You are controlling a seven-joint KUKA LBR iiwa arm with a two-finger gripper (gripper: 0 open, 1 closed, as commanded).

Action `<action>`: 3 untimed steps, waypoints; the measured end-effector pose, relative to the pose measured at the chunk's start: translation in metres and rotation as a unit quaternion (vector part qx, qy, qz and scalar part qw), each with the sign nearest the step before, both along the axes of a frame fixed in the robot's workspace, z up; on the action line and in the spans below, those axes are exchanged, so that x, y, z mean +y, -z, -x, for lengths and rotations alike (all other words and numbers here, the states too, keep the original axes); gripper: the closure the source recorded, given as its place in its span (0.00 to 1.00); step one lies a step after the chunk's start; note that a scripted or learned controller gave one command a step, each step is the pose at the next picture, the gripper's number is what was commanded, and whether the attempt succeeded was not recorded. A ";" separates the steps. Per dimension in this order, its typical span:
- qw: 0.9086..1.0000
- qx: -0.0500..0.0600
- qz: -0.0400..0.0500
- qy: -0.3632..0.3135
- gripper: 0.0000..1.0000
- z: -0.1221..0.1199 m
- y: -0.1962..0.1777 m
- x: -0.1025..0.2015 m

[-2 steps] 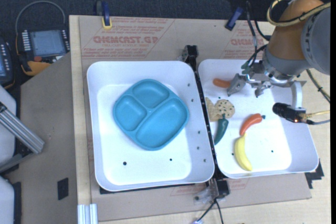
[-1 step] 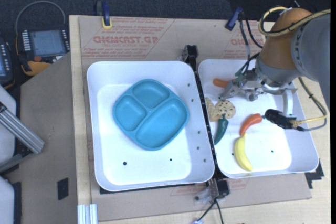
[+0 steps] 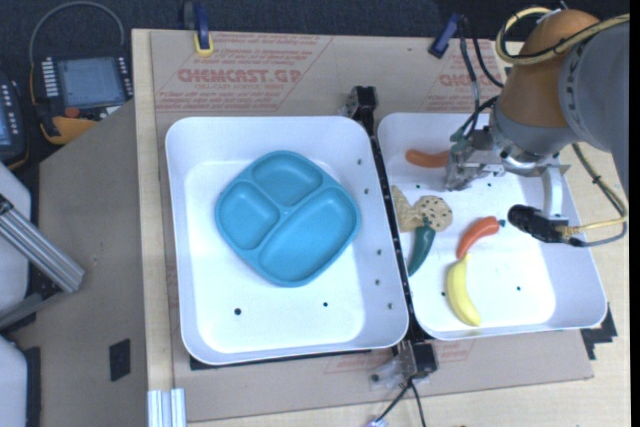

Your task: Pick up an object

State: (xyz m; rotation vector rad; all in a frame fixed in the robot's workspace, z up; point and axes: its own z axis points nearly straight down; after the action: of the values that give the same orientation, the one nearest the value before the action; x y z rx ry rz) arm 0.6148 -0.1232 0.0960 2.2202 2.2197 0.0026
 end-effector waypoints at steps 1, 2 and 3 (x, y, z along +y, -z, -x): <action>1.000 -0.002 0.001 -0.001 1.00 -0.001 -0.064 0.003; 1.000 -0.003 0.001 0.000 1.00 0.000 -0.120 -0.007; 1.000 -0.003 0.001 -0.001 1.00 -0.001 -0.174 -0.007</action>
State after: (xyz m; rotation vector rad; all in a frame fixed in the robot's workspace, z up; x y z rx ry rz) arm 0.6161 -0.1306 0.2704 2.2144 2.2175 0.0067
